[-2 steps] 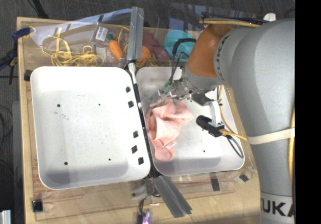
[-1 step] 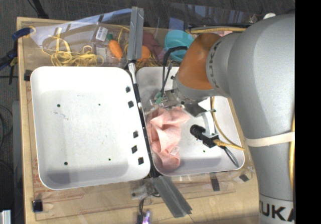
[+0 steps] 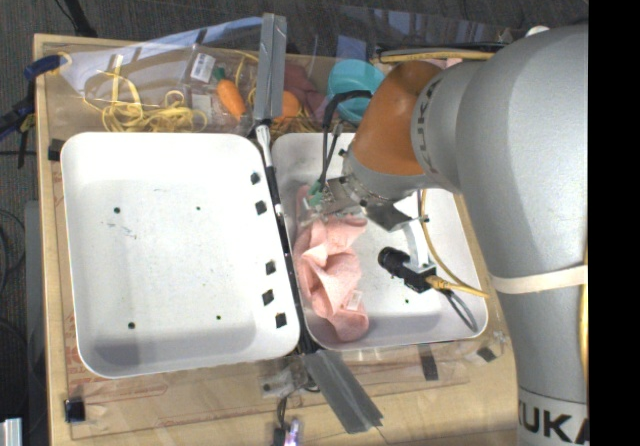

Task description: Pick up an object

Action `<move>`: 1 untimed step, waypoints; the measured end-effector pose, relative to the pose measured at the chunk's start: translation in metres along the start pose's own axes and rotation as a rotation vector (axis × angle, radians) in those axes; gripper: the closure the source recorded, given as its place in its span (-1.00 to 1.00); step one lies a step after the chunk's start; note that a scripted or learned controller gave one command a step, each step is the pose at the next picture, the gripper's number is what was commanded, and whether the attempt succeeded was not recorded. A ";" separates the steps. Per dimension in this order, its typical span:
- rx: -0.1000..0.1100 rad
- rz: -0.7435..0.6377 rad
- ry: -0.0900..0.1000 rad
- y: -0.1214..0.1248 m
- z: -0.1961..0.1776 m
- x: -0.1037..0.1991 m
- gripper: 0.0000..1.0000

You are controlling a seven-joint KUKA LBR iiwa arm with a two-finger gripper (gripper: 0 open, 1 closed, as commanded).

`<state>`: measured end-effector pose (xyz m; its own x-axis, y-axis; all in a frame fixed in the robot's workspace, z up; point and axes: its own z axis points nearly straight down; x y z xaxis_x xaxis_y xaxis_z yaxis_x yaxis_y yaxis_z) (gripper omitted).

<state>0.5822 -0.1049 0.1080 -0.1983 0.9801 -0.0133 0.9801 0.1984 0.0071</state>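
At the lower right of the frame, the arm's [image 3: 540, 234] grey base shows black capital letters, "UKA", cut off by the bottom edge; that is the one marking I can read. At the upper left, a small white tag [image 3: 204, 65] lies inside the clear bag [image 3: 150, 74] behind the bins, but its print is too small to make out. I can read no other letters or numbers anywhere.
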 end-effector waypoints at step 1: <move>0.012 0.141 0.013 -0.006 -0.084 0.037 1.00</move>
